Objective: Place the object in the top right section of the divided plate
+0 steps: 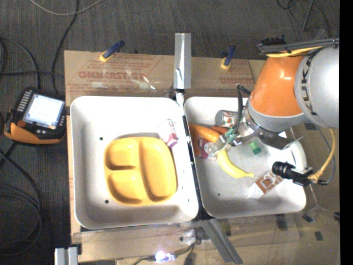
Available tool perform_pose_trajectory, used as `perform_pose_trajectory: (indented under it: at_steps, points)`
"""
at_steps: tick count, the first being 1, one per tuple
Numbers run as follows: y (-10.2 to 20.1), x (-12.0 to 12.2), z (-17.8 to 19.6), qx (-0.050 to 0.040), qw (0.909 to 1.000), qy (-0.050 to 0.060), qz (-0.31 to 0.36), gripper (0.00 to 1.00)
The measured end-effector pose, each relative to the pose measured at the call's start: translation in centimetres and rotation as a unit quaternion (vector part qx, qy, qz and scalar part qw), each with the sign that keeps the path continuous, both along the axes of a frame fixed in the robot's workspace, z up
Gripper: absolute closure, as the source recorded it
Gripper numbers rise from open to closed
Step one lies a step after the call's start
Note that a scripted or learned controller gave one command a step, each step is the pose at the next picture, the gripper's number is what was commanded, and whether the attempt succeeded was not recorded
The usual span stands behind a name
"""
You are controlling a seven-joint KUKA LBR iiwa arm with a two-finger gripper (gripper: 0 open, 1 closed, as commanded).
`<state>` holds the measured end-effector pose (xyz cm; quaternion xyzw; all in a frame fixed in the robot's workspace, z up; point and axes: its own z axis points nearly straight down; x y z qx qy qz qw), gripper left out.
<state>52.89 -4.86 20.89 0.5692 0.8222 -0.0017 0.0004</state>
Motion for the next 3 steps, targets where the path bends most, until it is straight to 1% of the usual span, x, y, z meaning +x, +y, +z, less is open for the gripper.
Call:
perform_pose_trajectory:
  at_steps: [1, 2, 3]
  points:
    - [6.5, -1.0, 7.5, 0.0006, 0.9992, 0.000, -0.040, 1.00]
    - [12.4, 6.4, 6.9, -0.0006, 0.9993, 0.000, -0.037, 1.00]
    - [21.5, 8.8, -3.2, 0.0018, 0.9851, 0.001, 0.172, 1.00]
